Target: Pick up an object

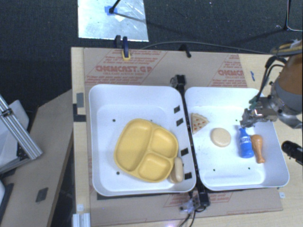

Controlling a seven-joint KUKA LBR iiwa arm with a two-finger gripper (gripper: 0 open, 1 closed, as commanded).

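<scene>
The right bin (236, 178) holds a blue bottle (245, 144), an orange drumstick (258, 148) lying against the bottle's right side, a round beige biscuit (221, 137) and a pizza slice (199, 122) near the divider. My gripper (248, 118) hangs over the right bin's far right part, just above the top of the blue bottle. Its tip is dark and small in this view. Nothing shows held in it.
The left bin (106, 126) carries a yellow divided plate (147, 149), with a tan bread roll (177, 170) at the plate's lower right corner. Black clips run along the divider (184, 126) between the bins. A metal sheet (112, 13) lies beyond the bench.
</scene>
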